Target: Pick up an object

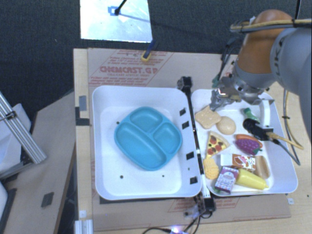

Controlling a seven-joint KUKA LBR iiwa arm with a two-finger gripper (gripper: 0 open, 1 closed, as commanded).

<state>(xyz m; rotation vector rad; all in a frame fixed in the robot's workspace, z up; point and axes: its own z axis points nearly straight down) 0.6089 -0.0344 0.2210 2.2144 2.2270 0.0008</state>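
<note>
The toast slice (207, 116) lay in the right bin (287, 179), near its upper left corner, touching a round beige piece (226, 126). The tool (218, 101) hung just above the slice; I cannot tell how it was set. A pizza slice (216, 144) lay below. The left bin (105, 179) carried a blue divided plate (147, 137).

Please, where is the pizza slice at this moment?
The pizza slice lies in the right bin, near its left wall, just below the toast and above the cracker.
</note>
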